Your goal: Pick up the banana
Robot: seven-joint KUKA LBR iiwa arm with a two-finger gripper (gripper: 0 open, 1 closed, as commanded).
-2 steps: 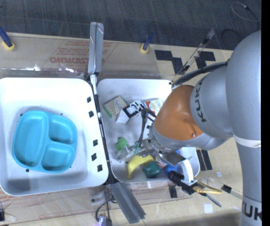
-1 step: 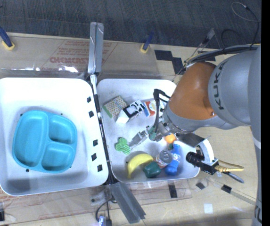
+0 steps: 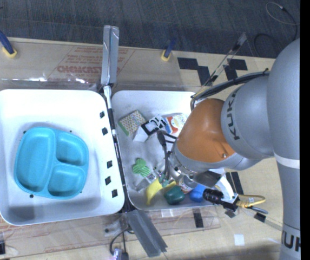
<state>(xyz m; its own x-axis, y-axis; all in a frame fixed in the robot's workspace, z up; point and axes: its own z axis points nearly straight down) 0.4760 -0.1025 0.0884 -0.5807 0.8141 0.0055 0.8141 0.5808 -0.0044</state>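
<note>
The banana (image 3: pixel 153 190) lies in the right bin (image 3: pixel 123 161), near that bin's front wall, with a dark green object (image 3: pixel 174 195) just beside it on the arm's side and a blue object (image 3: pixel 197 193) beyond that. Only a short yellow piece of it shows; its long axis seems to run at a slant, from the front wall up toward the arm's wrist. A light green toy (image 3: pixel 140 168) sits just behind it, further from the front wall.

The tool (image 3: pixel 168 179) hangs under the orange band (image 3: pixel 200 131), just above and to the arm's side of the banana, so the fruit lies slightly forward and toward the left bin (image 3: pixel 3 145) from it. How wide the tool stands, and whether it has anything in it, I cannot tell (the wrist covers it).

As for writing: the grey arm (image 3: pixel 263 118) bears letters that read "KU", presumably KUKA. Red print on the sheet (image 3: pixel 79 64) behind the left bin is too faint to read. A blue divided tray (image 3: pixel 51 161) rests in the left bin.
</note>
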